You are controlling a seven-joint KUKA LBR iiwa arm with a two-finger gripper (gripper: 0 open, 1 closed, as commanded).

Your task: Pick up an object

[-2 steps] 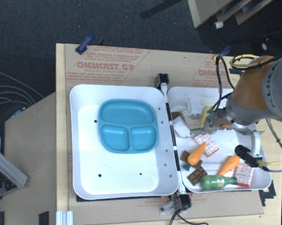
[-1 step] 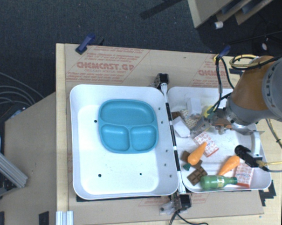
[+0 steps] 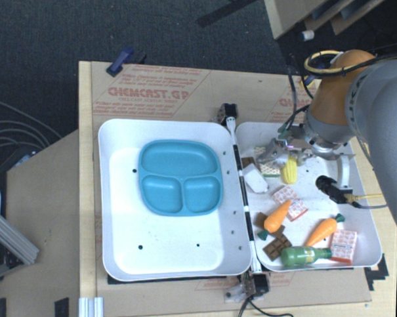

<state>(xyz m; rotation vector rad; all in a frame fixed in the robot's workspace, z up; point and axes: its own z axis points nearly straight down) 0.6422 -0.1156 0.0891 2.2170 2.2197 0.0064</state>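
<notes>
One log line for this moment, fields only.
arm: over right bin | tool: low, beside corn cob | held: nothing seen | left bin: blue divided plate

One fixed camera, mounted above my bench (image 3: 188, 88), looking down at a slant. It takes in both white bins whole: left bin (image 3: 116, 249) near frame centre, right bin (image 3: 369, 228) toward the right edge. My arm (image 3: 359, 96) enters from the right. Mid-range framing, with dark floor visible beyond the bench.
</notes>
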